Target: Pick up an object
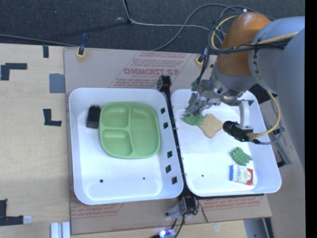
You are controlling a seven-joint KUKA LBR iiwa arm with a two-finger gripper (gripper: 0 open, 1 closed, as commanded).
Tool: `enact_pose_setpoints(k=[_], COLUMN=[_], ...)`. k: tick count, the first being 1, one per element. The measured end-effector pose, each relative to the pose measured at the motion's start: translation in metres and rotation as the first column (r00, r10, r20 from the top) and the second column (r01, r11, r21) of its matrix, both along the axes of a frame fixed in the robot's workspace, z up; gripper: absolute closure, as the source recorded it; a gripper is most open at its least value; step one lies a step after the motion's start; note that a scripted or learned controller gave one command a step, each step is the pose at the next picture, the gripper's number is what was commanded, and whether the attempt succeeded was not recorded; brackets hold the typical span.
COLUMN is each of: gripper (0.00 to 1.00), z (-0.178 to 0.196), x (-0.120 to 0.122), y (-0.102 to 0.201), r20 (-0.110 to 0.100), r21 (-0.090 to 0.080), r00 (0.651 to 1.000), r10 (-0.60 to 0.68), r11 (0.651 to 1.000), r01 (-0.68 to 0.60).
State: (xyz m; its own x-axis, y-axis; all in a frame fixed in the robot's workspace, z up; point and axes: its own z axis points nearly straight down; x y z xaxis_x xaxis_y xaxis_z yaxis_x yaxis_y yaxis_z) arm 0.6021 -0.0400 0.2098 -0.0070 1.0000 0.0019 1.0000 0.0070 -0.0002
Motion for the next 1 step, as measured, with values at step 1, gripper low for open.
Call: enact_pose_setpoints(k=[1], gripper=[1.0], z=[0.0116], x=[0.0073], y=[0.0606], r20=[0.0], r21=[0.0], r00=[1.0], r10=[0.001], r11=[1.0], r01=[-0.001])
